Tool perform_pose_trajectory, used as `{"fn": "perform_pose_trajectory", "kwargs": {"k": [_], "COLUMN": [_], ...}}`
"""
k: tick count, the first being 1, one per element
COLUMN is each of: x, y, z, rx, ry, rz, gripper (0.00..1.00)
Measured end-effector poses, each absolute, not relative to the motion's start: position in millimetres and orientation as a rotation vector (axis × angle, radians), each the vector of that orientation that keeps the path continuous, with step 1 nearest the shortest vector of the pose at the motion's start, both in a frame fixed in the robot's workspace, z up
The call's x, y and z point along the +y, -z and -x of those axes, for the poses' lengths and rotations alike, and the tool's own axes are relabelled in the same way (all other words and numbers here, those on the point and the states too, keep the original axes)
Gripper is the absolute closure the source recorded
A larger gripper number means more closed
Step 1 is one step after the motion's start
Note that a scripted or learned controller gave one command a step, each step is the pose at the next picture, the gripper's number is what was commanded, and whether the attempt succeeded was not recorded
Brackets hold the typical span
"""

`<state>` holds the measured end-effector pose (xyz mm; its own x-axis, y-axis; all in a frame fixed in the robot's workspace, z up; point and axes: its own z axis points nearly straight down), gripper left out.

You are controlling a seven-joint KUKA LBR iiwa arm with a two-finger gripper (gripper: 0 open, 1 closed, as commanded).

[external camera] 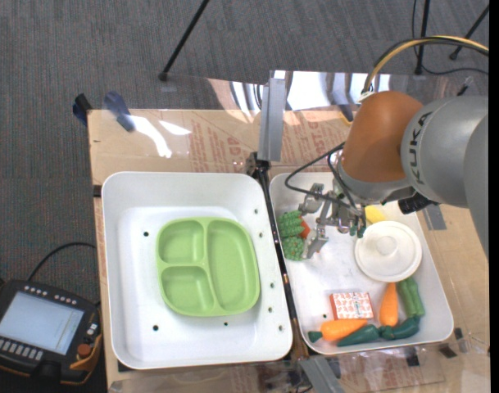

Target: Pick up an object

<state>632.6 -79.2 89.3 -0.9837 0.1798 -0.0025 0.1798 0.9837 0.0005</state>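
Observation:
My gripper [310, 229] is low in the right bin [347, 275], at its upper left. It is open, one finger [308, 203] toward the back and the other toward the front. Right beside the fingertips lie two bumpy green toy vegetables [291, 223] with a small red piece between them, against the bin's left wall. Nothing is lifted. The arm's orange band [382, 137] hangs above the bin's far edge.
Right of the gripper are a white round bowl [387, 250] and a yellow toy [374, 214]. Carrots [389, 304], green vegetables [411, 297] and a small red box [351, 305] lie along the front. The left bin [134, 211] holds a green divided plate [208, 266].

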Motion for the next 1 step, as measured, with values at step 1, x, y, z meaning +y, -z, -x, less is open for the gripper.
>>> {"fn": "perform_pose_trajectory", "kwargs": {"k": [1], "x": [-83.4], "y": [-89.5], "z": [-613.5], "rx": [3.102], "ry": [-0.002], "rz": [-0.481], "gripper": [0.00]}}
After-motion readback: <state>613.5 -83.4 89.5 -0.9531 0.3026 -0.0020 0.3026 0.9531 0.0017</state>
